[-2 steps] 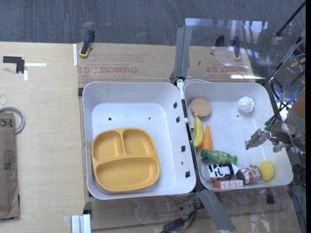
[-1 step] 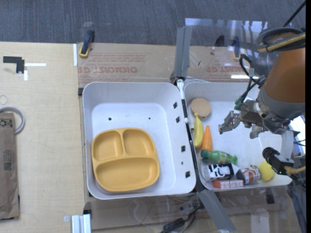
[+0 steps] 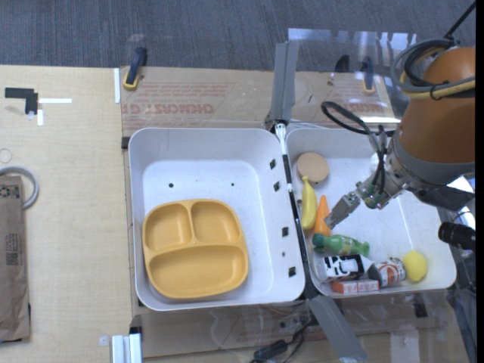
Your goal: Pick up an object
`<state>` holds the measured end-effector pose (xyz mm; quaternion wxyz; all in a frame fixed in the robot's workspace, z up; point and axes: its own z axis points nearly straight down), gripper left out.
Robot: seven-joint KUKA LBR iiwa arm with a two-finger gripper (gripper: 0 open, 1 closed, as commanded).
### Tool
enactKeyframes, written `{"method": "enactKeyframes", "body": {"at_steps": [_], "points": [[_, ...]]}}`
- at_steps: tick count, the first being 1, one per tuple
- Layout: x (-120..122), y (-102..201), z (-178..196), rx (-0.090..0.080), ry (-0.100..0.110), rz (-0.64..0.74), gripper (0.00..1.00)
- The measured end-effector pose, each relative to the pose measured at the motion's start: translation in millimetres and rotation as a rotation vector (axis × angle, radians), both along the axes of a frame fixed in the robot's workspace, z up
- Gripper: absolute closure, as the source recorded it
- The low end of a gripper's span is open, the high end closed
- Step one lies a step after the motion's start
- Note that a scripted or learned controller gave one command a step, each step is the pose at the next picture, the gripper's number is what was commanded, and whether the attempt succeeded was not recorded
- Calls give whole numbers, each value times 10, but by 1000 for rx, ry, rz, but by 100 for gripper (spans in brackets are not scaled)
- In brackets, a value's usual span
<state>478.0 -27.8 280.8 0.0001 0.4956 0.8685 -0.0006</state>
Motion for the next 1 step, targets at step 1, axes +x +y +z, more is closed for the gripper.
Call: {"method": "enactKeyframes", "body": {"at_steps": [1], "points": [[2, -379, 426, -1, 0, -37, 0]]}}
